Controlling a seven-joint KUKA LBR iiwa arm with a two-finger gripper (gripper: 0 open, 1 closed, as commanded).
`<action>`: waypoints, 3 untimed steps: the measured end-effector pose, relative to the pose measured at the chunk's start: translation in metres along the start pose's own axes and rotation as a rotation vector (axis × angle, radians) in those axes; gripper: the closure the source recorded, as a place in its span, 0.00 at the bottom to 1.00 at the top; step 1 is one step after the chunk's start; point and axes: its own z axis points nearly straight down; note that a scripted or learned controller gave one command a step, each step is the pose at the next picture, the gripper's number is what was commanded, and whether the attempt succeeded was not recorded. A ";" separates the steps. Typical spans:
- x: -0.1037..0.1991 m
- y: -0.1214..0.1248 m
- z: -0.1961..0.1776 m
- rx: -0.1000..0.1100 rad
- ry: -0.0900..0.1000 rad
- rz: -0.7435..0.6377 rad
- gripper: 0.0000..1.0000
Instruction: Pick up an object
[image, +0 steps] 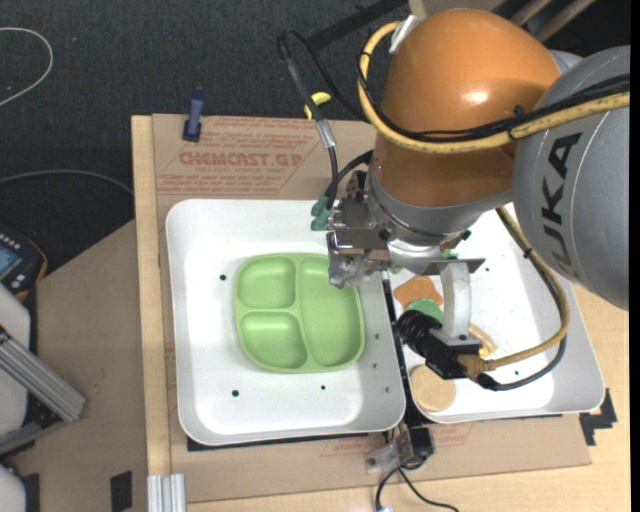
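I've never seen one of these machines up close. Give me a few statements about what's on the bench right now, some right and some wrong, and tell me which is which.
1. The green plate lies in the left bin. True.
2. The green plate has a single undivided hollow. False: ridges split it into three compartments.
3. The arm's claw is over the far right corner of the green plate. True.
4. The plate is held up in the air, clear of the bin. False: it lies flat on the bin floor.
5. The arm has an orange band above its wrist. True.
6. The bins are dark blue. False: both are white.
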 end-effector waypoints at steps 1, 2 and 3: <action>-0.053 -0.002 0.160 0.012 -0.004 0.006 1.00; -0.049 0.002 0.141 -0.007 0.003 0.000 1.00; 0.010 0.001 -0.043 -0.024 0.010 -0.011 1.00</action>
